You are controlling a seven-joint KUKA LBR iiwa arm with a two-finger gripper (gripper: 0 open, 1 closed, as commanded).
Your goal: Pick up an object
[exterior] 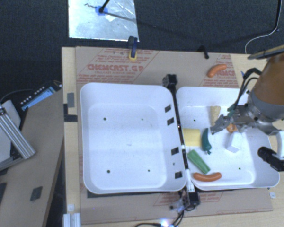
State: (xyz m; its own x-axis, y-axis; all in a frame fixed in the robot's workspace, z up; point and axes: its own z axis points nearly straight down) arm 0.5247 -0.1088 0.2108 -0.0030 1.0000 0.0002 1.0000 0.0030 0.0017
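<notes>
My gripper [223,124] hangs low over the middle of the right bin [260,174], on the grey arm with the orange band [277,79] reaching in from the right. A small orange piece [232,127] shows right at the gripper; whether it is held is unclear. Around it lie a tan wedge [214,112], a white block [232,144], a teal object [206,141], a yellow block [191,137], a green stick [199,161] and an orange sausage [207,176].
The left bin [128,141] sits beside the right one, with a black divider clip strip [176,126] between them. A second orange sausage [217,70] lies on the cardboard behind the right bin. A cable hangs at the upper right.
</notes>
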